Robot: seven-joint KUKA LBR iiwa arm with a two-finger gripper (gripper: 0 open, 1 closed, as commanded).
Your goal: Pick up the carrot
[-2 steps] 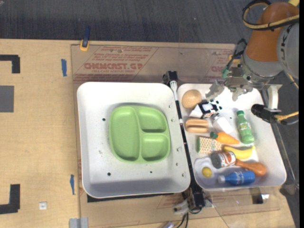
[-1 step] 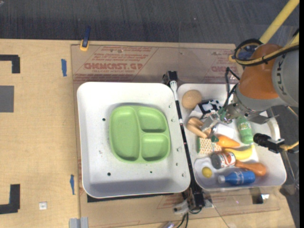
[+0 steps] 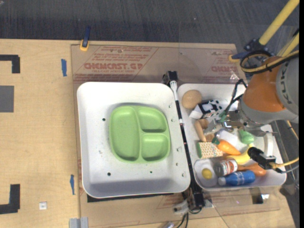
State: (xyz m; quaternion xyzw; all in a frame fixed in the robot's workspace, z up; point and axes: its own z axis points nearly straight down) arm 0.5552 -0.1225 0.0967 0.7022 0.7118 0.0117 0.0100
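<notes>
The carrot (image 3: 228, 147) is a short orange piece lying in the middle of the right bin (image 3: 279, 148), among other toy items. My gripper (image 3: 230, 123) hangs over that bin from the grey arm with the orange band (image 3: 262, 92). It is just above and behind the carrot, and I cannot tell whether it touches it. The metal wrist parts hide its tips.
Around the carrot lie a waffle-like square (image 3: 206, 149), a yellow banana (image 3: 242, 158), a green piece (image 3: 246, 137), a can (image 3: 226, 167), a blue bottle (image 3: 237, 178) and a tan egg (image 3: 191, 99). The left bin (image 3: 95, 127) holds a green divided plate (image 3: 139, 133).
</notes>
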